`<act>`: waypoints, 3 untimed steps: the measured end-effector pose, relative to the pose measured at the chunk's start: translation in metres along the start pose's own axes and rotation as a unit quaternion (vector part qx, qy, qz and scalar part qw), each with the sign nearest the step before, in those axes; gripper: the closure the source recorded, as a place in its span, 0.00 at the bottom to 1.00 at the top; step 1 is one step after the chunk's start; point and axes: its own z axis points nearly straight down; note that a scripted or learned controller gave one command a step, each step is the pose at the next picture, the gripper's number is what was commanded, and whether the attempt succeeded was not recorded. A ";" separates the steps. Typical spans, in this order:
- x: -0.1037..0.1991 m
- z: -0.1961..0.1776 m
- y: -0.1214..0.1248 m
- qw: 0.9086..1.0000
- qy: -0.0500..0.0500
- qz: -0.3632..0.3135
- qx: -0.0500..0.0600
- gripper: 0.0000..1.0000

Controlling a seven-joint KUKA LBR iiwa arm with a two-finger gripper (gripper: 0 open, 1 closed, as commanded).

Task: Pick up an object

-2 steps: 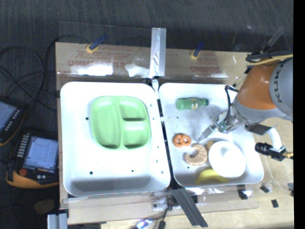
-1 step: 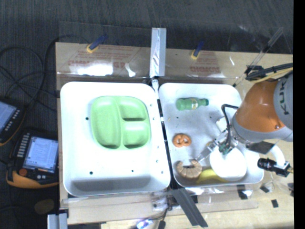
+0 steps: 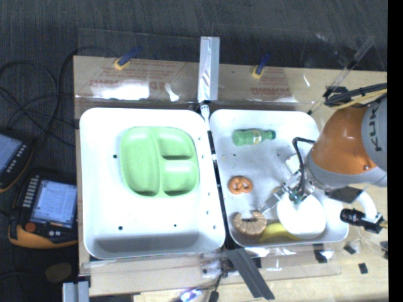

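My gripper is low inside the right bin, near its right side, under the orange-banded wrist. Just below it lies a white round object. A yellow banana and a tan ridged pastry-like item rest along the bin's front wall, left of the gripper. An orange pretzel-shaped piece sits to the gripper's left, and a green bottle lies at the back. Nothing visibly hangs from the gripper.
The left bin holds a green divided plate. A vertical divider separates the two bins. Cables and a handheld pendant lie off the bench to the left.
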 end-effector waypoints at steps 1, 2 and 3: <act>-0.009 0.002 0.029 0.994 0.005 0.105 0.003 0.00; -0.009 -0.008 0.031 0.995 0.004 0.105 0.001 1.00; -0.043 -0.052 0.087 0.984 0.006 0.177 0.009 1.00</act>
